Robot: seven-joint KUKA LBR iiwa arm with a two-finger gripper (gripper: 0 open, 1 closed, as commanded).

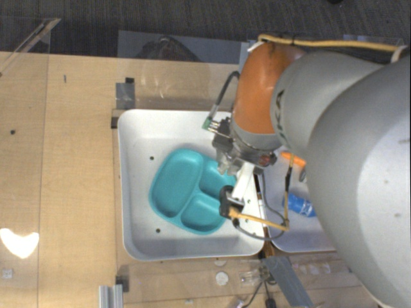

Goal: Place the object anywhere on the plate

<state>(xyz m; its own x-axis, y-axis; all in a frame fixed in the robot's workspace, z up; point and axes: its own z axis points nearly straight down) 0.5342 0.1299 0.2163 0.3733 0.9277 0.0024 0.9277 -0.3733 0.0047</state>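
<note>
A teal plate (183,188) with three compartments lies tilted in the left white bin (138,172), towards its right half. My gripper (225,165) hangs over the plate's right edge, by the upper right compartment, under the orange wrist band. Whether anything sits in it is hidden by the wrist. A small blue object (300,205) lies in the right bin (302,239), partly covered by the arm.
The big grey arm covers most of the right bin and the right side of the view. A small orange bit (293,162) shows beside the wrist above the right bin. Wooden bench surface (58,172) lies left of the bins.
</note>
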